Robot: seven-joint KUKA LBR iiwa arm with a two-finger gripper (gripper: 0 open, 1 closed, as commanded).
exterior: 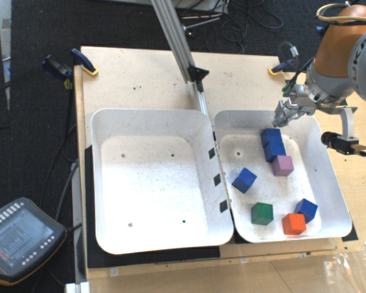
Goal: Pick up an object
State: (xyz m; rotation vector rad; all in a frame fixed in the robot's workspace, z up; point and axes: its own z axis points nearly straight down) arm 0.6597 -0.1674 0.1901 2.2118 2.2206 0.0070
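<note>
The arm enters at the upper right of the frame, and its pincer (280,118) hangs over the top edge of the right bin (335,182), just above and to the right of the long blue block (272,144). Whether its tips are apart or together cannot be told from this angle, and nothing shows between them.

The long blue block is a dark blue, oblong piece lying slantwise in the upper middle of the right bin, its lower end touching a small pale purple cube (283,165). Lower and to the left sits a blue cube (244,179), turned on a corner. Near the bin's bottom edge are a green cube (262,213), an orange cube (294,224) and another small blue cube (306,209), the last two touching.

The left bin (104,163) lies beside it on the pale surface (140,72), filling the centre-left of the frame.
</note>
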